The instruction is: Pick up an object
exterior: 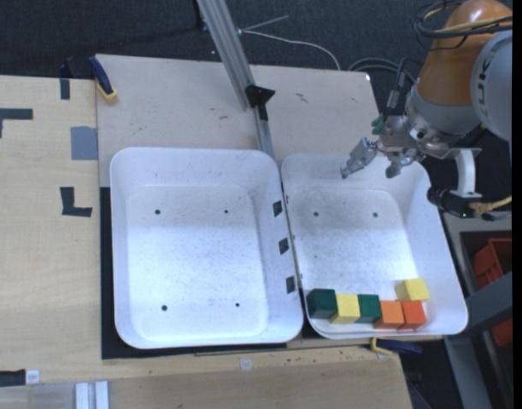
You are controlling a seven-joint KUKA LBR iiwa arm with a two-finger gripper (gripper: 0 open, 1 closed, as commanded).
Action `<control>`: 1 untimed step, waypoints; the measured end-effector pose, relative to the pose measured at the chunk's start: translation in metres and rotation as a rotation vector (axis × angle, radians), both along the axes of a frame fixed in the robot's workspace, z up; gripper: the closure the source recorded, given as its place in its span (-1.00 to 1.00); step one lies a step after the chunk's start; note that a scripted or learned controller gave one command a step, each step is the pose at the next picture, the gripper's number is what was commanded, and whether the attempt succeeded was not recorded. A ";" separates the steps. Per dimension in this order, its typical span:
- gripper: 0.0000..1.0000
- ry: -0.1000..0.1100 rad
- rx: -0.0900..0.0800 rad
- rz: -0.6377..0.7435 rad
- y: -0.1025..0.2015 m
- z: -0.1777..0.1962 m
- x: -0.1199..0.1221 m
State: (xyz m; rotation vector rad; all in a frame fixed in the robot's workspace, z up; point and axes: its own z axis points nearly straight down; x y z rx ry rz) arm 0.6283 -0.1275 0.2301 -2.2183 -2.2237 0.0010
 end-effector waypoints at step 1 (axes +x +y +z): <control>-1.00 0.012 0.002 -0.002 0.005 -0.109 -0.061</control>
